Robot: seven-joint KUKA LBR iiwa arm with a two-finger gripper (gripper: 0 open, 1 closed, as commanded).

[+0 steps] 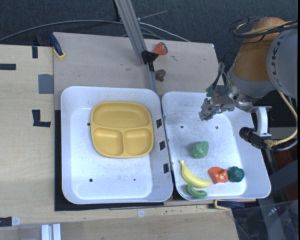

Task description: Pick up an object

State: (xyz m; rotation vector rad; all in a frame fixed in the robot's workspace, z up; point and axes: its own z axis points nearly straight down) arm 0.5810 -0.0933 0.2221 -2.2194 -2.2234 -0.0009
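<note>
**Gripper over the right bin, toys gathered at its near end**

Nearest the camera, along the front rim of the right bin, lies a small cluster of toy foods. A yellow banana curves from about the bin's 7 o'clock toward its front edge, and a small green piece sits just beside its lower end, touching or nearly so. Toward 5 o'clock, an orange-red toy rests against a dark teal one; the two look to be in contact. A rounded green object sits alone near the bin's centre, apart from the others.

Above the bin's 12 o'clock region hangs the gripper, carried on the grey arm that comes in from 3 o'clock, with its orange band above the wrist. Its fingers point down and to the left, and they are too dark and small to say how wide they stand; nothing can be seen between them. It is well apart from every toy.

Beside it, the left bin holds a yellow divided plate in its upper half, toward 12 o'clock. A grey metal post rises from the bench behind the two bins.
</note>
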